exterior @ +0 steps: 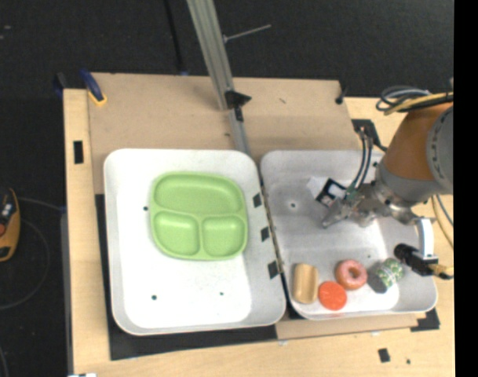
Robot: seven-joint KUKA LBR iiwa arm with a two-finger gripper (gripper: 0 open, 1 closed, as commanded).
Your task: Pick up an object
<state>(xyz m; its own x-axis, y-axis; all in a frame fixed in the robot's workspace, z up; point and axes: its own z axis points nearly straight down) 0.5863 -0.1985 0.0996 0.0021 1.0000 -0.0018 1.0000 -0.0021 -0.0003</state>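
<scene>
My jaws point(333, 217) hung over the right bin point(301, 175); open or closed, I couldn't tell. Near the bin's front edge lay a pink donut point(351, 273), probably light and soft; I'd pinch across its ring.

The arm point(415, 151) is cut off at the right, so its upper links cannot be seen. The hand point(333, 214) is small and blurred; whether its fingers stand apart or together cannot be told. The wrist covers part of the right bin point(301, 179). A green-grey object point(386, 275) is too blurred to identify. A yellow device point(1, 226) is cut by the left edge. The counter point(168, 112) runs past the bottom edge.
</scene>
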